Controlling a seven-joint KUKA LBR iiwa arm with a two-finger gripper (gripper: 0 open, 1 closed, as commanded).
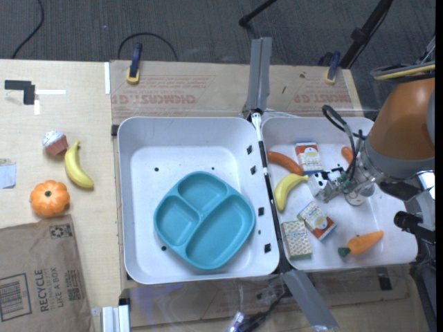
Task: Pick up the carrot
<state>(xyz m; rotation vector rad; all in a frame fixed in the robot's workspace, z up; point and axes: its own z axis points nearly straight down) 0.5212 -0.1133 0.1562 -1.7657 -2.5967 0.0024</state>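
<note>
Gripper (331, 187) low over the right bin (394, 258), just right of the banana (286, 188); whether its fingers grasp anything cannot be told. Carrot (363, 243) lying on the bin floor below and right of the banana, apart from the gripper. Two small cartons (307, 228) lie just below the banana.

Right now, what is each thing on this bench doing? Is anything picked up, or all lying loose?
carrot: lying loose in the right bin, near its front edge.
gripper: low in the right bin, apart from the carrot.
blue plate: flat in the left bin, nothing on it.
banana: lying in the right bin.
</note>
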